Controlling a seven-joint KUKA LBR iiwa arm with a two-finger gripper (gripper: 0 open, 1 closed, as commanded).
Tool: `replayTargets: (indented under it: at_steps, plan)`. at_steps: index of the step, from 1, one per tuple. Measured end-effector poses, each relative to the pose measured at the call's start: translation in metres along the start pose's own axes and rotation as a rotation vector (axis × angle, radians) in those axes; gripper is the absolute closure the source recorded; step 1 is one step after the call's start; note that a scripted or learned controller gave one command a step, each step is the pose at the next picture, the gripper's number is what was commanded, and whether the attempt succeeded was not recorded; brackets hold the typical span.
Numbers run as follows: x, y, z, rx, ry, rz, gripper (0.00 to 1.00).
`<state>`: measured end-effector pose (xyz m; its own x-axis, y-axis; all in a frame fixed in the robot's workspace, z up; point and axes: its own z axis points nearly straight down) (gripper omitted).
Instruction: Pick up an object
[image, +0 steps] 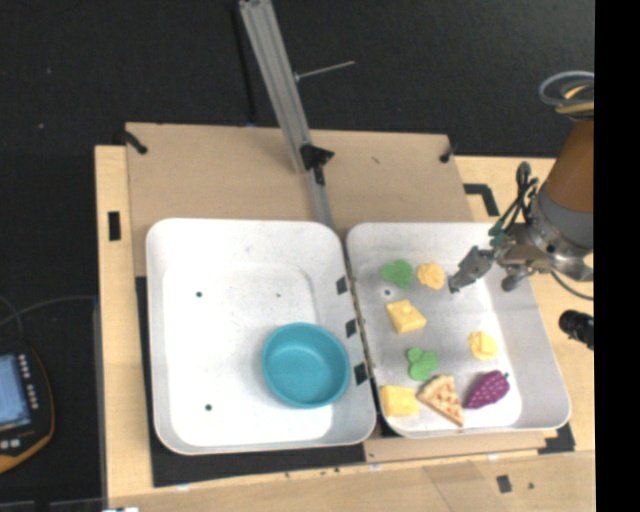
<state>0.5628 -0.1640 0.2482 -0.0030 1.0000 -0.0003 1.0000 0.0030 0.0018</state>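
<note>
The right bin (530, 350) holds several toy foods. Among them are a green piece (397, 272), a small yellow piece (431, 275), a yellow cheese wedge (405, 317), a green clover shape (422, 361), a yellow lump (483, 345), purple grapes (487, 389), a pizza slice (440, 398) and a yellow block (399, 401). My gripper (488, 276) hangs over the bin's upper right part, just right of the small yellow piece. It is open, and nothing lies between its fingers.
A blue bowl (305, 364) sits in the left bin (200, 270), near its lower right corner. A grey metal post (285, 90) slants up from between the bins. The arm's wrist (565, 215) comes in from the right.
</note>
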Motion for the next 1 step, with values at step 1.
replayTargets:
  at_steps: [1]
  plan:
    - [-0.0001, 0.0000, -0.0001, 0.000, 0.000, 0.001, 0.00]
